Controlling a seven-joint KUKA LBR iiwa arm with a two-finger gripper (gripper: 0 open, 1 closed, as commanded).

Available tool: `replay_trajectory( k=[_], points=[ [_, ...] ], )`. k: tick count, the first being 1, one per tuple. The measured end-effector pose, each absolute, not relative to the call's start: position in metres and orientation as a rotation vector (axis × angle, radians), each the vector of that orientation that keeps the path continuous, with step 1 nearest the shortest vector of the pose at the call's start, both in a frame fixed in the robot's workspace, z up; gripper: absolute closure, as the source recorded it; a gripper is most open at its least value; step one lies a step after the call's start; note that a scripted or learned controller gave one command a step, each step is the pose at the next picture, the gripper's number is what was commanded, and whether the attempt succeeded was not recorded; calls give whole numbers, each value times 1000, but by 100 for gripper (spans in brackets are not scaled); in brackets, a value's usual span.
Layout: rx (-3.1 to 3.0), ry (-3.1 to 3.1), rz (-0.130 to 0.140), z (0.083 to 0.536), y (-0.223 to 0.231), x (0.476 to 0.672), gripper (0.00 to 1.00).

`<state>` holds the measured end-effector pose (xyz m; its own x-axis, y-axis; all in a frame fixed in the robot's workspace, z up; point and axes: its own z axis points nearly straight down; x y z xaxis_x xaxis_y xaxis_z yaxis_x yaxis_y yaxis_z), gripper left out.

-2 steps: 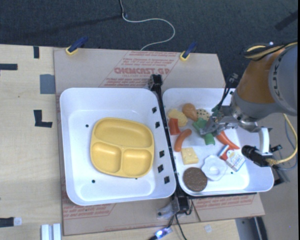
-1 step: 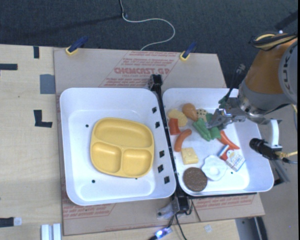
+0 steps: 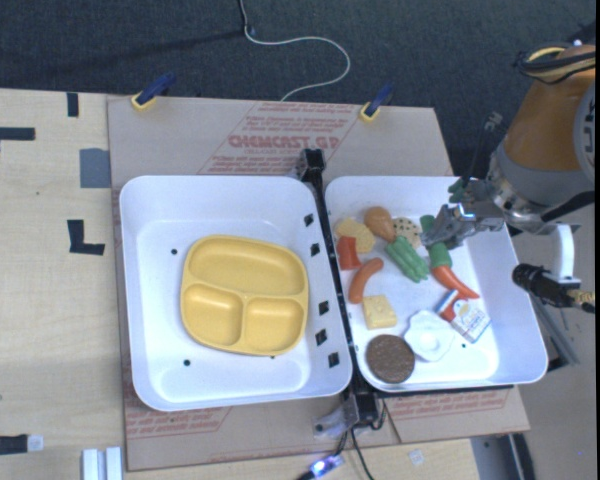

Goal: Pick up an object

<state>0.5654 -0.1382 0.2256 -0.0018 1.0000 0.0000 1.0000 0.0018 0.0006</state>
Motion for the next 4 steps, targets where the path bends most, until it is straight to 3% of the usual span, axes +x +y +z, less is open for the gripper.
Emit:
replay_trajectory(
  k=[2,4],
  points=[
    [2217,2227,1,231,-67,607,100],
    [2220,2224,-2,228,-69,609,100]
  ],
)
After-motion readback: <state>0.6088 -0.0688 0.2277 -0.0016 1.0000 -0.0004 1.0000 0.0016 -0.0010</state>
